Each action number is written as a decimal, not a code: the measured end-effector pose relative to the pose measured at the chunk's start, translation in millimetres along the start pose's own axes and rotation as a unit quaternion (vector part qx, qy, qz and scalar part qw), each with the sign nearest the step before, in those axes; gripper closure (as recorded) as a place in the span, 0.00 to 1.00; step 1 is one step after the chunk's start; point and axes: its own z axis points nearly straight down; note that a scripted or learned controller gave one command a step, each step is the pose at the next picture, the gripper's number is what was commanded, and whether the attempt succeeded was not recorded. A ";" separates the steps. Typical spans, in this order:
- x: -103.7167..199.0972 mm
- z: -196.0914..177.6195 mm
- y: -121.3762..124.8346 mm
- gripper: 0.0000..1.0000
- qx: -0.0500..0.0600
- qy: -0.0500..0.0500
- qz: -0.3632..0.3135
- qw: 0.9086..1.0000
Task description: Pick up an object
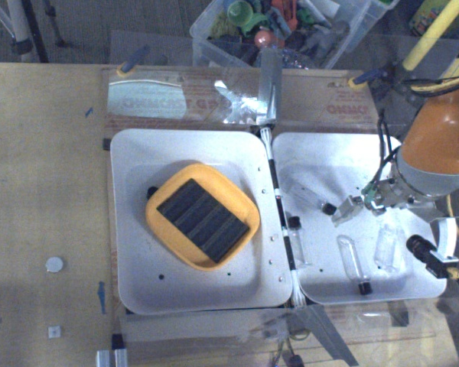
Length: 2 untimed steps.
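Note:
A yellow rounded-square object with a black ribbed top [203, 215] lies tilted in the middle of the left bin [130, 281]. The right bin [321, 153] holds several clear plastic tubes with black caps: one near the top left [307, 196], one along the left wall [296, 243], and one near the front [350, 257]. A small clear bottle [386, 243] lies further right. My gripper [347, 209] reaches in from the right, low over the middle of the right bin, just right of the top-left tube's black cap [330, 208]. Nothing visibly sits between its fingers.
A metal divider [279, 205] separates the two bins. Cardboard and crumpled clear wrap [241, 105] lie behind the bins, and a clear tub of toys [291, 14] stands beyond. The wooden bench [46, 189] stretches out to the left.

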 end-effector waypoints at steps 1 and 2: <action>-13.5 68.2 -30.5 0.00 -0.003 -0.001 0.022 1.000; 48.1 -28.6 49.5 0.00 -0.001 -0.001 -0.047 0.999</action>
